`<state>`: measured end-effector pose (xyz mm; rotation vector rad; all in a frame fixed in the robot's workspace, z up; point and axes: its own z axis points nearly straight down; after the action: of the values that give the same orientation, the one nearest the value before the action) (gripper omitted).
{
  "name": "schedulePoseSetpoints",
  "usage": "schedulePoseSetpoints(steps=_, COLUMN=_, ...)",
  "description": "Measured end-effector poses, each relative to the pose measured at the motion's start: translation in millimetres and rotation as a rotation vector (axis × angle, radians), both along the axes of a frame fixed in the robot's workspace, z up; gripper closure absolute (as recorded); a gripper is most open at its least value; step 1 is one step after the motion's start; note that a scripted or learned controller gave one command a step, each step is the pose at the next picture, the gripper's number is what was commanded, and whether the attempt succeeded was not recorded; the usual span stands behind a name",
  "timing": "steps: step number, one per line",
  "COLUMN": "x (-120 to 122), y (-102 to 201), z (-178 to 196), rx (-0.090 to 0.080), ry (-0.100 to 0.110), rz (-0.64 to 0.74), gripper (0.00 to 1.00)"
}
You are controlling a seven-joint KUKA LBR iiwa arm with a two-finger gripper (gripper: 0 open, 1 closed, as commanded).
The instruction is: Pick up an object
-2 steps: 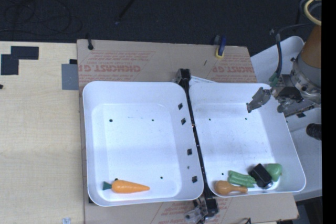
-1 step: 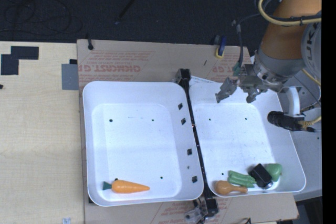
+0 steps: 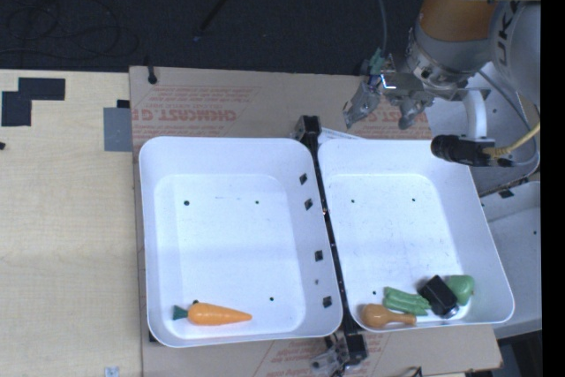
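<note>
An orange carrot (image 3: 217,313) lies at the near-left corner of the left bin (image 3: 168,156). At the near edge of the right bin (image 3: 481,216) sit an orange-tan gourd-shaped toy (image 3: 386,317), a green pea pod (image 3: 405,300), a black block (image 3: 439,294) and a green piece (image 3: 461,285), packed close together. My gripper (image 3: 387,113) hangs high above the far edge of the right bin, over the cardboard. Its two fingers stand apart with nothing between them.
A black divider strip (image 3: 316,216) runs between the two bins. Brown cardboard (image 3: 229,106) lies under them, with a wooden bench surface (image 3: 62,234) to the left. A black cylinder (image 3: 463,149) juts out at the right, beside the far-right corner of the right bin.
</note>
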<state>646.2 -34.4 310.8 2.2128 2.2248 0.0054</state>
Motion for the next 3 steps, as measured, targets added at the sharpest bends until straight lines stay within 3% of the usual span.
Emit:
schedulePoseSetpoints(steps=1, x=-3, y=17, z=149, rx=0.0, ry=-0.011, rz=-0.002, gripper=0.0)
schedulePoseSetpoints(steps=2, x=-3, y=17, z=147, rx=-0.002, ry=0.01, rz=0.002, gripper=1.0)
schedulePoseSetpoints(steps=3, x=-3, y=-34, z=52, rx=-0.001, ry=0.015, rz=-0.01, gripper=1.0)
